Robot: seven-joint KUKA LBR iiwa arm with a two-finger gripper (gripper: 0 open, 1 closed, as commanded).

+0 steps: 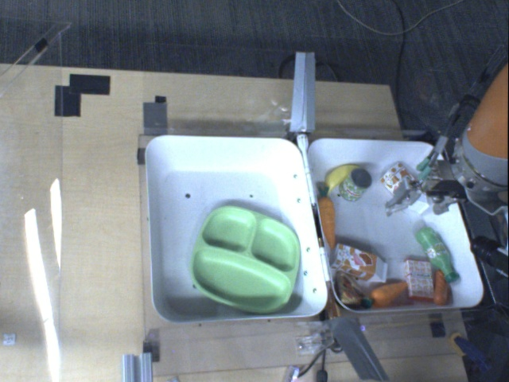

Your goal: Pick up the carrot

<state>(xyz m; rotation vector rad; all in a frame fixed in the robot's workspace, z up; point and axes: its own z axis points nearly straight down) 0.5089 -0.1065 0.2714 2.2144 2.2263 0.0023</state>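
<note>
**Carrot not yet picked, claw hovering over right bin**

Carrot (326, 223) is lying against the left wall of the right bin (469, 237), long and orange, just below the banana (340, 177). Nothing is lifting it, so the grasp is looking not yet begun. A second orange piece (388, 294) is sitting near the bin's front wall, beside the snack packet (354, 261); could be another carrot, hard to tell.

Claw (413, 193) is hanging over the right part of that bin, near the small packet (395, 177) and above the green bottle (437, 253). Fingers are looking spread, with nothing showing between them, though detail is blurry. It is sitting well apart from the carrot.

Left to do, judging from this: travelling left across the bin, lining up with the carrot's long axis, descending, closing, lifting. The wall right beside the carrot is likely making finger placement tight.
</note>
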